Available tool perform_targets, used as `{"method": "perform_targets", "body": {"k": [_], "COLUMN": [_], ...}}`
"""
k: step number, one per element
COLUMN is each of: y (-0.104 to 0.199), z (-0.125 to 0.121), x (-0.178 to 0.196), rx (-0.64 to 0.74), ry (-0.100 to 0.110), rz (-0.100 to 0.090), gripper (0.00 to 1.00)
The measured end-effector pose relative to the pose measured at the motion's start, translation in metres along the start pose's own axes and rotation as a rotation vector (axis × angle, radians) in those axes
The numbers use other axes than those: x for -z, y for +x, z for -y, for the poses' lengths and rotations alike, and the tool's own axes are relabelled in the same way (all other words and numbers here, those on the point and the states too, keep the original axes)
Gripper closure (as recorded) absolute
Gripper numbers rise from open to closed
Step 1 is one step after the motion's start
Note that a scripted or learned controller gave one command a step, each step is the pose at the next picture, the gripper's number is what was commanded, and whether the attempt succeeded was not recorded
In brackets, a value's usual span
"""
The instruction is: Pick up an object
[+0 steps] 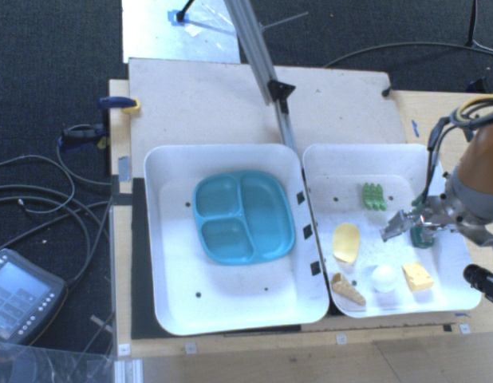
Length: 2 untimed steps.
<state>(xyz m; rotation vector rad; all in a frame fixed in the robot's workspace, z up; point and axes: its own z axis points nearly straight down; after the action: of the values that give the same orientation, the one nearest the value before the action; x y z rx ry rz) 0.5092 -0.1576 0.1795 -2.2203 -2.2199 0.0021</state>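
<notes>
The right bin holds several small items. A green ridged piece lies towards the back and a yellow curved piece near the bin's left wall. At the front are a tan wedge, a white ball and a yellow block. My gripper hangs low over the right half of this bin, above the yellow block and to the right of the yellow curved piece. A small teal thing shows right at the gripper; whether it is held or lies beneath I cannot tell.
The left bin carries a blue divided plate. A slanted metal pole runs down to the wall between the bins. Cables and a handheld pendant lie on the floor at left.
</notes>
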Motion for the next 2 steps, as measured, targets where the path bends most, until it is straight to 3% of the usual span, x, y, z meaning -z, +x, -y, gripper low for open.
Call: {"method": "perform_targets", "body": {"k": [1, 2], "y": [0.001, 0.000], "z": [0.000, -0.002], "x": [-0.063, -0.049], "rx": [0.001, 0.000], "ry": [0.002, -0.005], "rz": [-0.001, 0.001], "gripper": [0.00, 1.00]}}
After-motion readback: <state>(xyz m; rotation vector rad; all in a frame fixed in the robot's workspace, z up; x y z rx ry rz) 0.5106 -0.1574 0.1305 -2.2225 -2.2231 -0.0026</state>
